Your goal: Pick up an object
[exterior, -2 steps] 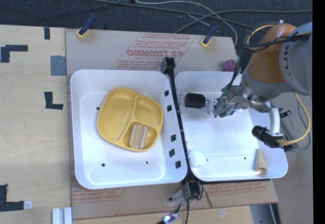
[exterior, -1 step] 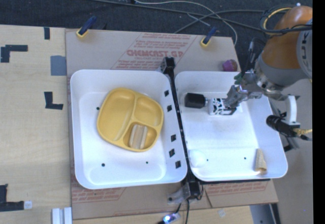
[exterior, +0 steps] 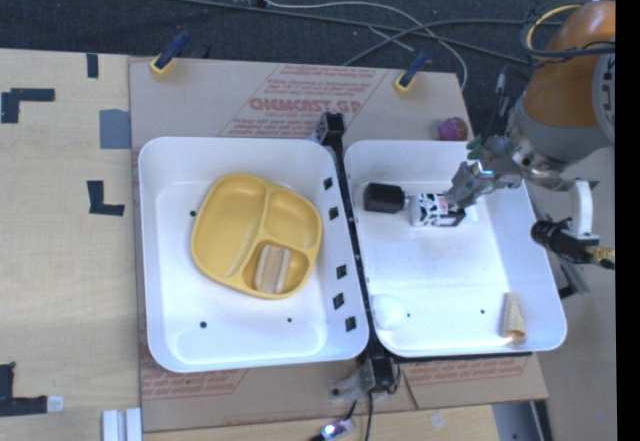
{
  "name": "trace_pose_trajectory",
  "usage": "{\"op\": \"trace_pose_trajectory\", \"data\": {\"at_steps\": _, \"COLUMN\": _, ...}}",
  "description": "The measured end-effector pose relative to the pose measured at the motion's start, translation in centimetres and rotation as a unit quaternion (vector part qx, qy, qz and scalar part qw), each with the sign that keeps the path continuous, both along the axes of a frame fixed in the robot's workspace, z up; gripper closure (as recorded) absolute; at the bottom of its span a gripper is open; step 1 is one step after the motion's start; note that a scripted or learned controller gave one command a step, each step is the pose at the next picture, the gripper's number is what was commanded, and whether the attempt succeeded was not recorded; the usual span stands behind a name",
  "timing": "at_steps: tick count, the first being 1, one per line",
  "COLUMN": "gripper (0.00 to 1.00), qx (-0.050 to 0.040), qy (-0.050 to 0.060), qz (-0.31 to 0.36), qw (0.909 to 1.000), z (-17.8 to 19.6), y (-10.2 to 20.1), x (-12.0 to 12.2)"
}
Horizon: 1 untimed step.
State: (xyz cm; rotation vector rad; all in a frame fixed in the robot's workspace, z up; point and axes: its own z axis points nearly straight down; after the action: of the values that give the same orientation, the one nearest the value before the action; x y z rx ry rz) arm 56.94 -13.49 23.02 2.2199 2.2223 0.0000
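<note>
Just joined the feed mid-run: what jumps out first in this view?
The yellow divided plate in the left bin, with a pale tan piece lying in one compartment. In the right bin, the gripper is down at a small black-and-white item, with a black block just beside it.
</note>
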Motion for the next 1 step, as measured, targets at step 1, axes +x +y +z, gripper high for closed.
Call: {"op": "trace_pose_trajectory", "data": {"at_steps": 1, "gripper": 1.00, "qx": 0.0009, "qy": 0.001, "qz": 0.003, "qw": 1.0000, "z": -0.11, "y": 5.60, "x": 1.28}}
